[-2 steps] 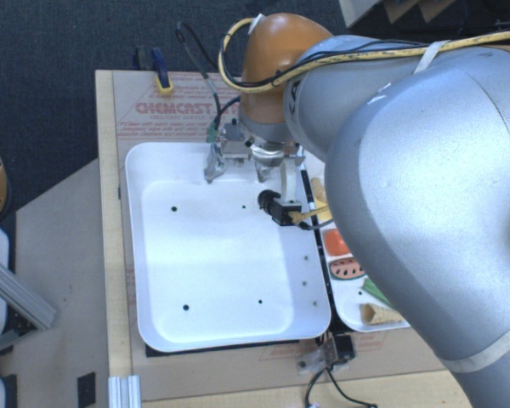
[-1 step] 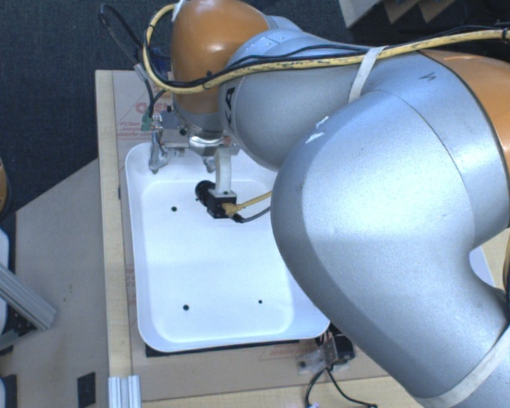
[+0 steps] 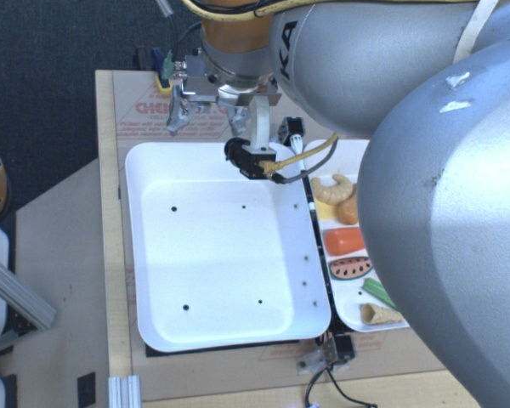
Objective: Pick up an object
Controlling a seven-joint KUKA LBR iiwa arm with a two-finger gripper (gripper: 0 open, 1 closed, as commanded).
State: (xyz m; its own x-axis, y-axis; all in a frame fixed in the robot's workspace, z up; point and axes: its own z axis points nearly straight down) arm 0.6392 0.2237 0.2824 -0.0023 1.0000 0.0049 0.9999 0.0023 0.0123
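Toy food pieces (image 3: 344, 240) lie in the right bin (image 3: 347, 304), well apart from the gripper (image 3: 208, 119), which hangs over the far rim of the left bin (image 3: 221, 253). Its two fingers stand apart with nothing between them. To pick well, I judge it should cross to the right bin, centre over one separate piece such as the watermelon slice (image 3: 350, 268), and descend straight. The grey arm (image 3: 425, 185) reaches in from the right, wrist pointing down, covering much of that bin.
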